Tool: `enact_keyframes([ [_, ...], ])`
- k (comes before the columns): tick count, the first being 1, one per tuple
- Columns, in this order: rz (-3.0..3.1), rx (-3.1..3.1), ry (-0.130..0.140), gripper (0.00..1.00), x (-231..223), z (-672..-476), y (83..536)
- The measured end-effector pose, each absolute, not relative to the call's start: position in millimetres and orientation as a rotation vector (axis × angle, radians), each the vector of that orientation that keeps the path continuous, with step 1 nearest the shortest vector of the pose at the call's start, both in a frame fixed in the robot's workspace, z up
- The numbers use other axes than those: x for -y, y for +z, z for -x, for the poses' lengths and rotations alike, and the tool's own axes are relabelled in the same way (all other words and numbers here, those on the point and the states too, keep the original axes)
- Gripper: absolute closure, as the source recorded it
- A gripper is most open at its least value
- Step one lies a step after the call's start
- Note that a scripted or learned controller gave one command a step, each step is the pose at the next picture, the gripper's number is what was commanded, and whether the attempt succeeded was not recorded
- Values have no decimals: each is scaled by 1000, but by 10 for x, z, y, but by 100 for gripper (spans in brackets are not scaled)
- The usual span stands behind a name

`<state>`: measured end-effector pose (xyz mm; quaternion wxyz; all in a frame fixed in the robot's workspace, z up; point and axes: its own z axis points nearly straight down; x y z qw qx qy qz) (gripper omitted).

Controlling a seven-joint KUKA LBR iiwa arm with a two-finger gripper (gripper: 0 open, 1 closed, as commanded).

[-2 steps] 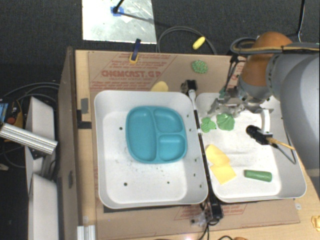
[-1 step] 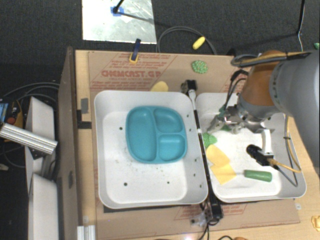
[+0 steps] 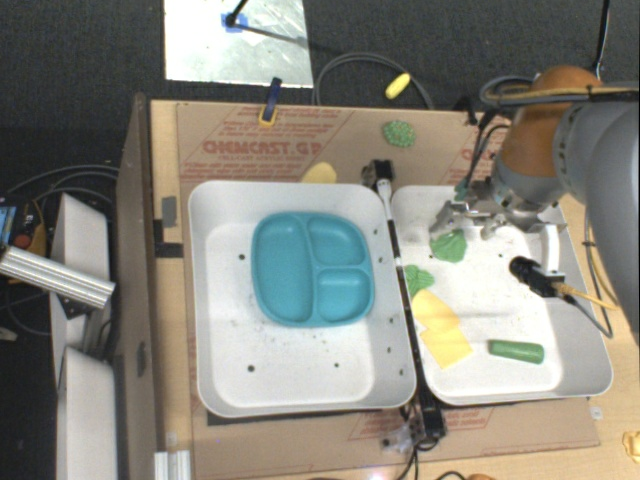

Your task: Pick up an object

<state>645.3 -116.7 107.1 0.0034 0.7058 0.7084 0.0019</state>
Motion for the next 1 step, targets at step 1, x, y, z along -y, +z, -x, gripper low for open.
enact_keyframes([
  [1, -2217, -2226, 0, 0, 1016, -6278, 838],
])
